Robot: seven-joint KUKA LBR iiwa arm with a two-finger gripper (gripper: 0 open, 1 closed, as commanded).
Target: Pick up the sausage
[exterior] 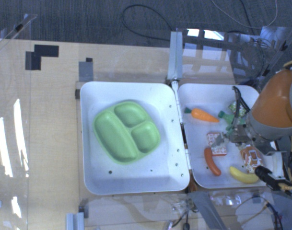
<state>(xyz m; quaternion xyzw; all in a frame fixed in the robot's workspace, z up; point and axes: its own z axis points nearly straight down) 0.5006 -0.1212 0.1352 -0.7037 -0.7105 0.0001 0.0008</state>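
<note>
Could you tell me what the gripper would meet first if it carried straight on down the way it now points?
Probably the small red-and-white packet below the gripper, not the sausage beside it; depth is unclear.

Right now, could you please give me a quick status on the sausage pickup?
Gripper low in right bin. Sausage lying loose, just below it. Small packet beside sausage.

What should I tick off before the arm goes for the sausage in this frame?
1. Sausage in view in the right bin: ok.
2. Sausage top uncovered: ok.
3. Space on its left side toward the bin wall: ok.
4. Neighbours apart from it: not ok; the small packet sits right at its upper end, the banana lies off to its right.
5. Gripper over the sausage: not ok, it is above and to the right.
6. Finger state: cannot tell.
</note>
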